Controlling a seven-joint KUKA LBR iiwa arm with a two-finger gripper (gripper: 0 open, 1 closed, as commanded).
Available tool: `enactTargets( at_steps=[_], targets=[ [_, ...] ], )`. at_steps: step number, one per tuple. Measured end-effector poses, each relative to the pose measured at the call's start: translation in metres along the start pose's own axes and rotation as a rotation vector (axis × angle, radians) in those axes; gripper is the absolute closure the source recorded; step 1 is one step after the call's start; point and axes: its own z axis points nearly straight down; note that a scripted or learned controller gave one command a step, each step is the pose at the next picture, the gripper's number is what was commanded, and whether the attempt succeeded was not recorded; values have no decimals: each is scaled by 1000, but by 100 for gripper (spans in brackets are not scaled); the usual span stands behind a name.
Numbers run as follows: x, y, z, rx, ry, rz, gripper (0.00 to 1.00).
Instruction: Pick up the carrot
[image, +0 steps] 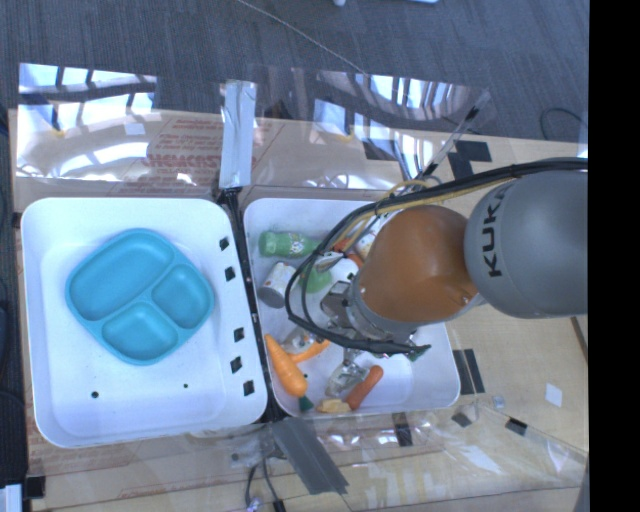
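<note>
Two shallow white bins side by side across the middle of the frame. In the left bin (60, 400), a blue three-compartment plate (140, 295), lying flat toward its upper left. Over the right bin (440, 385), the grey arm (535, 245) reaching in from the right edge, its orange band (420, 265) covering the bin's centre. Below the band, the gripper (350, 375) pointing down at the bin's lower middle; open or closed, impossible to tell from here. Carrot (288, 368) lying at the lower left of the right bin, close to the dividing wall, left of the gripper and apart from it. Just right of the gripper, a reddish sausage-like piece (366, 386). Near the bin's upper left, a green bottle (286, 243).
</note>
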Motion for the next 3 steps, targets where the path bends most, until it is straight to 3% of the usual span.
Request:
enactTargets(
  at_steps=[1, 2, 3],
  targets=[
    [-3, 1, -10, -1, -1, -5, 100],
    [-15, 11, -100, -2, 3, 303, 100],
    [-57, 17, -212, 4, -2, 316, 100]
  ],
)
